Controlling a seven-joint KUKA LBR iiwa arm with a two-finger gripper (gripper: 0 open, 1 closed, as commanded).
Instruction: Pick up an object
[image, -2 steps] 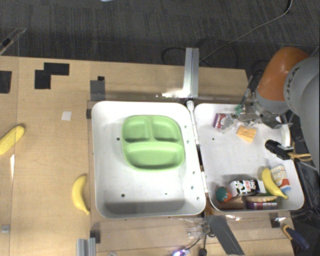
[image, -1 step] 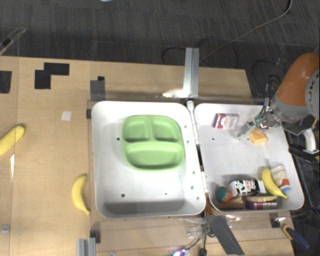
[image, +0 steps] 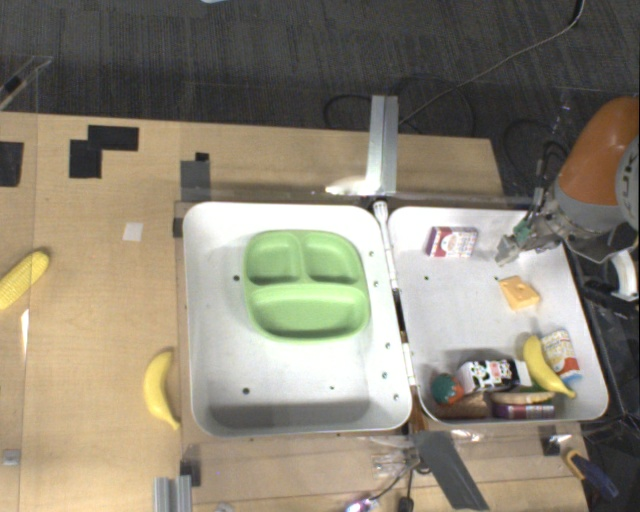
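Camera view from above: gripper (image: 517, 245) sits at the upper right of the right bin (image: 480, 330), low over the white floor near the far-right corner, w/ the grey wrist and orange band of the arm (image: 600, 180) coming in from the right edge. Can't tell the gripper's state at this res; tip is small and blurry, nothing visibly caught in it. Nearest obj is the yellow cheese wedge (image: 519, 293), just below the gripper, apart from it, lying flat on the bin floor. Small pink-and-white box (image: 451, 242) lies to the gripper's left, near the bin's top wall, also apart. Rest of the items are bunched along the bin's bottom edge, well away from the tool: banana (image: 543, 365) leaning against a small can (image: 560, 352), a black-and-white carton (image: 488, 375), a reddish-green round thing (image: 445, 388) that's hard to ID, and a dark flat packet (image: 520, 402) partly under the others. Left bin (image: 210, 300) holds a green divided plate (image: 304, 284), upright, three compartments. Out on the bench (image: 90, 300), a second banana (image: 160, 388) lies just beside the left bin, and a yellow corn cob (image: 22, 279) is cut off by the left edge.
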